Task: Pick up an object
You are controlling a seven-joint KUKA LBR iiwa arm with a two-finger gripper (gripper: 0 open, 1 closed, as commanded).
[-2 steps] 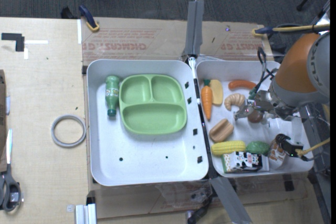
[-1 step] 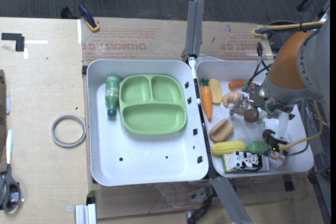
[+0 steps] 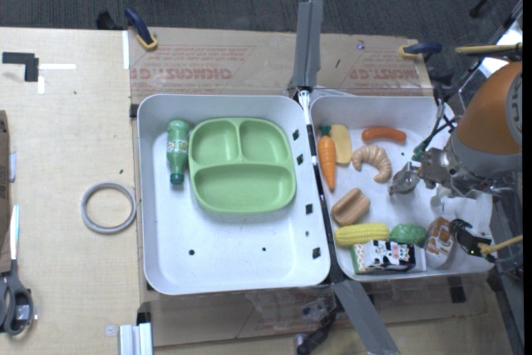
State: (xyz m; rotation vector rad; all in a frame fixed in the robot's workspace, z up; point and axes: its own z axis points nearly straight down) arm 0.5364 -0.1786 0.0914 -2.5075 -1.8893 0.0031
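Observation:
The right bin [image 3: 366, 106] holds several toy foods: an orange carrot [image 3: 327, 160], a tan croissant [image 3: 374, 161], a red sausage [image 3: 384, 134], a hot dog bun [image 3: 350, 205], a yellow corn cob [image 3: 361, 234], a green vegetable [image 3: 407, 234], a cow-patterned carton [image 3: 384, 255] and a small brown bottle [image 3: 439, 241]. My gripper [image 3: 404, 182] hangs over the right part of this bin, just right of the croissant and above the green vegetable. I see nothing in it.
The left bin [image 3: 158, 245] holds a green divided plate [image 3: 243, 165] and a green bottle [image 3: 177, 149] on its left. On the bench to the left lie a tape ring [image 3: 109, 206] and scissors [image 3: 15, 295]. A grey divider [image 3: 308, 46] rises between the bins.

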